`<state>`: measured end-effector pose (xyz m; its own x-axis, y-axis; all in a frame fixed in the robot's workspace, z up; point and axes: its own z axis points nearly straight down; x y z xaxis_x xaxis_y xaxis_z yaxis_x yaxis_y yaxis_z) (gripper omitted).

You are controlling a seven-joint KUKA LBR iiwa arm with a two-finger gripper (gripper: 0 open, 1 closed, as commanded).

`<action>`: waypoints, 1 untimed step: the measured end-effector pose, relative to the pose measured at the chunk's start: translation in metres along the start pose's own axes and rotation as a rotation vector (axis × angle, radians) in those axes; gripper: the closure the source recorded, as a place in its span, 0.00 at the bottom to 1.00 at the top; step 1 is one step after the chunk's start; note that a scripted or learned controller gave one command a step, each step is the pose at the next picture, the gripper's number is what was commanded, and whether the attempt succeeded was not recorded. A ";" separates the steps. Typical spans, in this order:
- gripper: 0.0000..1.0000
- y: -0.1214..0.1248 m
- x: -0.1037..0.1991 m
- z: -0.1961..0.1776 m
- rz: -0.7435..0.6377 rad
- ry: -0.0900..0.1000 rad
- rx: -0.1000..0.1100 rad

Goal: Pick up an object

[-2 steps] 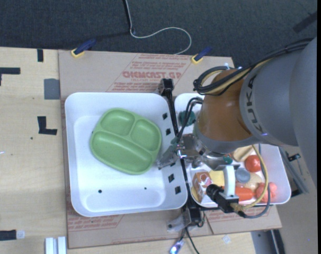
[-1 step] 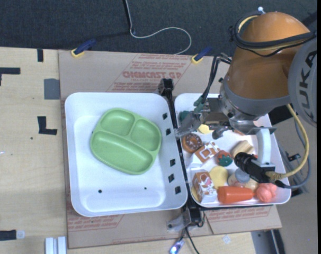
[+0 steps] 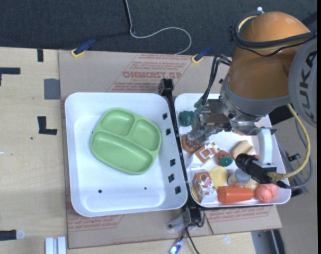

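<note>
Setting: robotics lab test bench. Evidence, placed relative to the left white bin (image 3: 76, 157):

- Under it, a cardboard sheet (image 3: 144, 73) printed in red, fixed at its far edge by clamps (image 3: 83, 47).
- Left of it, a pale wooden benchtop (image 3: 23, 157) marked with black tape pieces (image 3: 44, 125).
- Beyond it, dark carpet (image 3: 54, 9) with a loose white cable (image 3: 155, 33).
- To its right, my own industrial arm (image 3: 266, 62), grey and orange, over a second bin (image 3: 279, 197) of toy food.
</note>
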<state>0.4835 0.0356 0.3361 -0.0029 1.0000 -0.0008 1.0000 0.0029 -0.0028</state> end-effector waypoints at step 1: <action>1.00 0.000 0.058 -0.024 -0.005 0.003 -0.003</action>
<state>0.4834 0.0936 0.3600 -0.0082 1.0000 0.0017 1.0000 0.0082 0.0003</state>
